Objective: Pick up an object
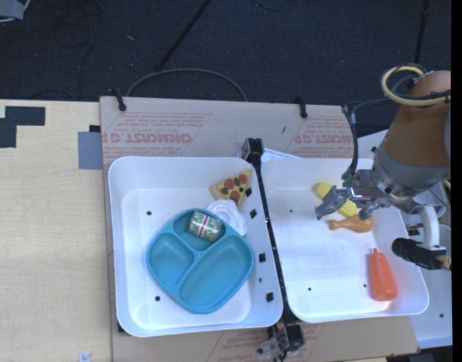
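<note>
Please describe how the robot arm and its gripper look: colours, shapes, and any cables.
The arm is a thick rounded body, orange-brown above and grey below. A yellowish cable loop sits on top, and a dark cable runs beside it. The gripper is small, grey metal with dark parts.

The arm is a rounded grey body with an orange band above its wrist, a yellow cable loop at top, and a dark metal gripper.

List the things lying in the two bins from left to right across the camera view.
Blue divided plate → small green can on the plate → pizza-slice toy → yellow toy → orange toy → orange bottle.
</note>
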Tool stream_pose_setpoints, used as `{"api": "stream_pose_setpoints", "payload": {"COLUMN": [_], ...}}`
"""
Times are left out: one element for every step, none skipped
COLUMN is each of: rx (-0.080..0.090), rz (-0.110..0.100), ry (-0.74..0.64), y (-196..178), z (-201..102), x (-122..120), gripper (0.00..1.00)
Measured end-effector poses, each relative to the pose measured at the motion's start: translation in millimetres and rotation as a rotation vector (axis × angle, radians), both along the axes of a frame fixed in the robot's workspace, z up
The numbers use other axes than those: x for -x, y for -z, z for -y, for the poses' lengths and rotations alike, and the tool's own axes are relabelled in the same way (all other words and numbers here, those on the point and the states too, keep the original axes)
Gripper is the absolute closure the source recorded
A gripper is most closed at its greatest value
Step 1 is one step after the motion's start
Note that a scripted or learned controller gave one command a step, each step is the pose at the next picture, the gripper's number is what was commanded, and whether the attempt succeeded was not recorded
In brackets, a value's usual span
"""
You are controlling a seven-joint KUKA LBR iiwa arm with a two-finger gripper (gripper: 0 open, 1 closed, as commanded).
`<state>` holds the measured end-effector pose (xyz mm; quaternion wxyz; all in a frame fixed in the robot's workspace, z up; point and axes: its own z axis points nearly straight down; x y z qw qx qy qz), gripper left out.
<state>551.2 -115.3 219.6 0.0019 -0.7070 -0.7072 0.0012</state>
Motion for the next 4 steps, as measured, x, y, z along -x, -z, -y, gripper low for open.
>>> {"api": "stream_pose_setpoints", "payload": {"rx": [-0.001,-0.001,-0.001,0.0], "rz": [-0.004,-0.006,-0.001,0.0], "ry": [0.0,0.001,0.003,0.009], "y": [61.7,123.7,132.8,121.2], "z": [-8.4,-3.2,-3.5,-1.8], "x": [-0.6,0.1,1.0,0.4], "gripper": [0.0,0.0,0.0,1.0]}}
